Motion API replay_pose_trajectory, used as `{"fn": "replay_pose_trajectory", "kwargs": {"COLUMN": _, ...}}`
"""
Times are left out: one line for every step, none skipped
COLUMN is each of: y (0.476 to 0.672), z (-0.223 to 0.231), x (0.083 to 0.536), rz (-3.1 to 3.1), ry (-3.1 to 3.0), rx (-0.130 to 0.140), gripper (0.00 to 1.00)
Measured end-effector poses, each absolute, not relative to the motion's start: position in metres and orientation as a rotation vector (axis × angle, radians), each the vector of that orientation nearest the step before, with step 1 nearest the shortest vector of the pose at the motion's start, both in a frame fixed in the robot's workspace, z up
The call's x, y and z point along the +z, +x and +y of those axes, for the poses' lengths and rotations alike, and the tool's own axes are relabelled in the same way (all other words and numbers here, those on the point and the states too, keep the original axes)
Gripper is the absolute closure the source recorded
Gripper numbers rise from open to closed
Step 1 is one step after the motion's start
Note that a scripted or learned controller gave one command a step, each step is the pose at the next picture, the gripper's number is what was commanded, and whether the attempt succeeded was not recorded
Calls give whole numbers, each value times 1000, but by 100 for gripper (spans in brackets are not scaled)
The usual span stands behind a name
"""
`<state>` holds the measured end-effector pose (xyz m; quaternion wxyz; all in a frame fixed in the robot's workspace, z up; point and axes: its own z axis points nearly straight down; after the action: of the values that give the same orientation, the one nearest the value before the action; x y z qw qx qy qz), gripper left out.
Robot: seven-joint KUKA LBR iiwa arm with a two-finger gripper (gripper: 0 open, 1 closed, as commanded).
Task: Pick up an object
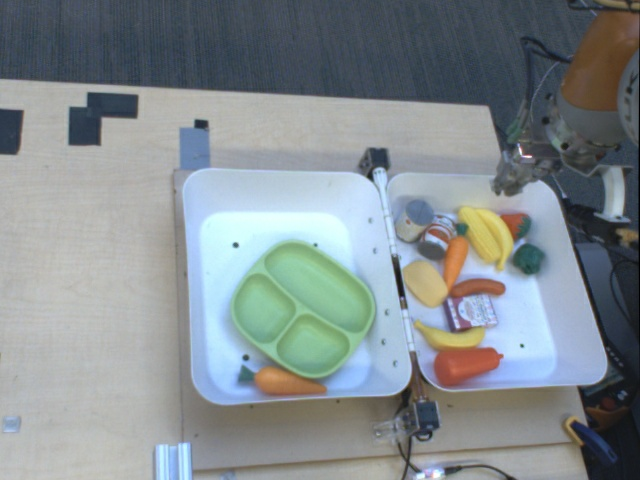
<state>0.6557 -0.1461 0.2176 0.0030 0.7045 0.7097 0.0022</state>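
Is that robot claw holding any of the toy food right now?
No sign of it. The gripper hangs over the far rim of the right bin, with nothing visible between its fingers. The bananas and the other toys lie in the bin.

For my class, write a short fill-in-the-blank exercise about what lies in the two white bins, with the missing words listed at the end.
1. The green divided plate lies in the ___ bin as the camera sees it.
2. Just below that plate, in the same bin, lies an orange ___.
3. The bunch of bananas in the right bin is coloured ___.
4. The gripper hangs over the far rim of the ___ bin.

Missing words: left; carrot; yellow; right
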Motion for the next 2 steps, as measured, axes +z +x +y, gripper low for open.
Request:
{"fn": "replay_pose_trajectory", "kwargs": {"y": 655, "z": -146, "x": 216, "rz": 2226, "ry": 2211, "rx": 4, "gripper": 0}}
{"fn": "replay_pose_trajectory", "kwargs": {"y": 626, "z": -106, "x": 118, "rz": 2222, "ry": 2216, "rx": 4, "gripper": 0}}
